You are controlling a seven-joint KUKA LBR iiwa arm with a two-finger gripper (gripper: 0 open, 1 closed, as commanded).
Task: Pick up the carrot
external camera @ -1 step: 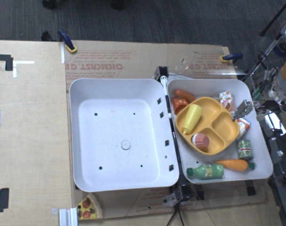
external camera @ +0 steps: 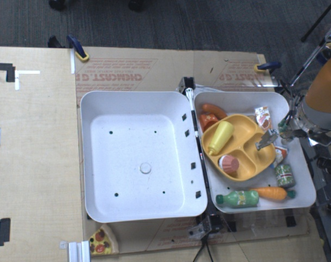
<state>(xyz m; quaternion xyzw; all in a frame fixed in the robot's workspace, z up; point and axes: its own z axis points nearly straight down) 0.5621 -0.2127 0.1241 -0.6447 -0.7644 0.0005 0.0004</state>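
My two-finger gripper [external camera: 265, 141] hangs over the yellow divided plastic tray [external camera: 247, 165] in the right white bin [external camera: 306, 198]; whether it is apart or together I cannot tell. The small orange carrot [external camera: 272, 193] lies at the bin's near edge, touching a green plastic bottle [external camera: 238, 199] and just beside a green can [external camera: 284, 174] — crowding that could make me nudge the carrot or catch a neighbour instead.

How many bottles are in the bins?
2. A yellow bottle lies in the yellow tray in the right bin. A green bottle lies along that bin's near edge, beside the carrot. The tray may hide others.
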